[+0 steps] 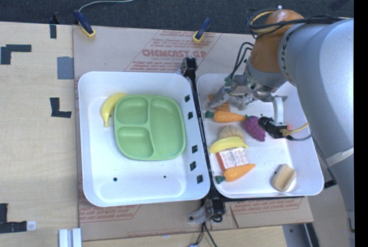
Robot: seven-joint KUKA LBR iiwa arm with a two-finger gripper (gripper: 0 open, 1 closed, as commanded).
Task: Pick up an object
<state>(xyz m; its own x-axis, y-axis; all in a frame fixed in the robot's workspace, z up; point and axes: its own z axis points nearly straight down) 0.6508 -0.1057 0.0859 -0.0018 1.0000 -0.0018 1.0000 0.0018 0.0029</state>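
Observation:
My gripper (230, 97) reaches down into the right bin (299, 125) near its back left corner. It hovers just above an orange carrot (228, 117) that lies across the bin floor. A purple bunch of grapes (254, 127) sits right of that carrot. Nearer the front lie a yellow banana piece (227, 143), a red and white packet (233, 158), a second carrot (239, 172) and a tan bread roll (283, 177). I see nothing lifted off the floor.
The left bin (98, 182) holds a green divided plate (149, 127) and a yellow banana (108, 107) at its left. A black divider (198, 125) runs between the bins. My arm's bulky grey body (328, 85) covers the right bin's far right side.

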